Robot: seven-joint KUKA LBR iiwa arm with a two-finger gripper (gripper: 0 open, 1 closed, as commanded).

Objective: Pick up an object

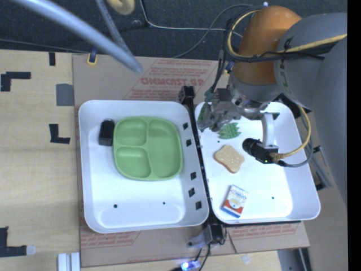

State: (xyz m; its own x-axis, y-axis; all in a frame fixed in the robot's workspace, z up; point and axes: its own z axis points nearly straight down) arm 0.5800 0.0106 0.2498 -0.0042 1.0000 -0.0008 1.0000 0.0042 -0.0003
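We have the gripper (217, 117) low at the right bin's (293, 205) top-left corner, right by the green leafy toy (229, 131). We cannot tell how it is set. Nothing looks lifted yet: toast (229, 158) and carton (235, 201) lie in that bin, the green tray (148, 148) in the left 1. The pick remains.

bins (90, 168): glossy white plastic | green tray (148, 148): matt plastic | bench (34, 168): pale wood
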